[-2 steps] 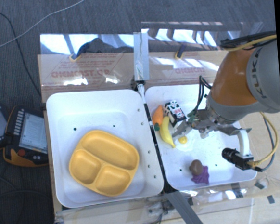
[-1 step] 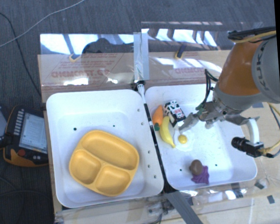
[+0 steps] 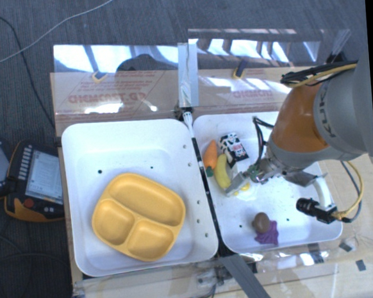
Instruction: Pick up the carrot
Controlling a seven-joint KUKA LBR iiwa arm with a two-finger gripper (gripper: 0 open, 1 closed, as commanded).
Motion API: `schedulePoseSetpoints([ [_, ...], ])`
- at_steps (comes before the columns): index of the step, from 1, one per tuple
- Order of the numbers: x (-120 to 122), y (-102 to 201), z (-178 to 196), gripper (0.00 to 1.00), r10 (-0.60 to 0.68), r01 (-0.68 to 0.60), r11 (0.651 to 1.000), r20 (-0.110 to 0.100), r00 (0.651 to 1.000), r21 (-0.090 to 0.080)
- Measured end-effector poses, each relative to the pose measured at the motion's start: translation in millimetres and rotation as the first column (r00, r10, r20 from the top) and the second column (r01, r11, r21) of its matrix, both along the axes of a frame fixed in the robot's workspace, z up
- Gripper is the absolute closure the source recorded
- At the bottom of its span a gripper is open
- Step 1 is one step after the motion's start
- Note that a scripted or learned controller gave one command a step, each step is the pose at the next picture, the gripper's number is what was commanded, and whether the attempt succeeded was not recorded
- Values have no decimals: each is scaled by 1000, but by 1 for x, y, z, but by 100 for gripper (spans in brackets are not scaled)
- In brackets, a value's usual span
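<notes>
Dark carpet surrounds the desk (image 3: 105, 93) and its two bins. We place the claw (image 3: 253, 174) low in the right bin (image 3: 309, 232), its opening indiscernible; just beside it lie a banana (image 3: 222, 173), then the carrot (image 3: 209, 154), crowded against the bin's left wall.

One fixed camera looks down at a slant — both bins (image 3: 134, 133) in frame.
</notes>
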State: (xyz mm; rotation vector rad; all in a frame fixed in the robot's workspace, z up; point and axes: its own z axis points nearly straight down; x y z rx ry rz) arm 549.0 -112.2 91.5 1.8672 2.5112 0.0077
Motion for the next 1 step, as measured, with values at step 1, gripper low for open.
schedulePoseSetpoints([
  [1, -20, -24, 47, 0, -372, 372, 928, -15, 928, 1],
])
